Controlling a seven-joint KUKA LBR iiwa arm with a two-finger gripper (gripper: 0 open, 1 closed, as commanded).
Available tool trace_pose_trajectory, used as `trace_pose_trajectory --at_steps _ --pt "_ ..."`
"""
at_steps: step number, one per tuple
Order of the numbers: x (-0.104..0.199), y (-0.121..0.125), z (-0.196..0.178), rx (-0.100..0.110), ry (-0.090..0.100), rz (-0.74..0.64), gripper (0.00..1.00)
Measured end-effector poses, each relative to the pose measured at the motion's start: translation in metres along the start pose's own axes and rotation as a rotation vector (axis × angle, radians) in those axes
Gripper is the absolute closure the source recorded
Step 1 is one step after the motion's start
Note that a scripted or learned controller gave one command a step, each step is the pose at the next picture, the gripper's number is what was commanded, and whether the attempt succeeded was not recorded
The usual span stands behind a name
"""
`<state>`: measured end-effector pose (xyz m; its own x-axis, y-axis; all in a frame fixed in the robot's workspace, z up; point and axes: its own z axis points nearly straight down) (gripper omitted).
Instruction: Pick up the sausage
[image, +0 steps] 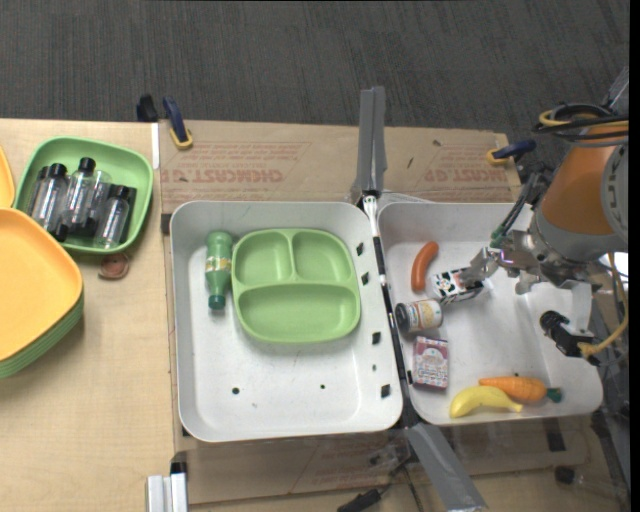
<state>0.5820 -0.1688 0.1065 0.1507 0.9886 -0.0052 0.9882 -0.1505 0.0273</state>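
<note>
1. The sausage lies on the floor of the right bin, in its upper left part, close to the wall shared with the left bin.
2. The gripper hangs just to the right of the sausage and a little lower in the view; the two are near but apart.
3. Whether the gripper is released or clenched I cannot tell; the sausage is not in its grasp.
4. The sausage's long axis runs nearly up and down the view, tilted slightly, with the upper end leaning right and the lower end left.
5. Below the gripper a small can lies on its side, and under that sits a pink box.
6. A banana and a carrot lie along the bin's lower edge.
7. The left bin holds a green divided plate and a green bottle beside it.
8. The arm, with its orange band, reaches in from the right.
</note>
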Motion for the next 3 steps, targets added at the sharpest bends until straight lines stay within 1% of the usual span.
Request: trace_pose_trajectory --at_steps 1,2,3 --pt "0.068 0.042 0.001 -0.003 0.003 -0.049 0.00" --pt "0.087 0.067 -0.084 0.028 0.004 -0.085 0.00" --pt "0.054 0.044 -0.006 0.006 0.006 -0.096 0.00"
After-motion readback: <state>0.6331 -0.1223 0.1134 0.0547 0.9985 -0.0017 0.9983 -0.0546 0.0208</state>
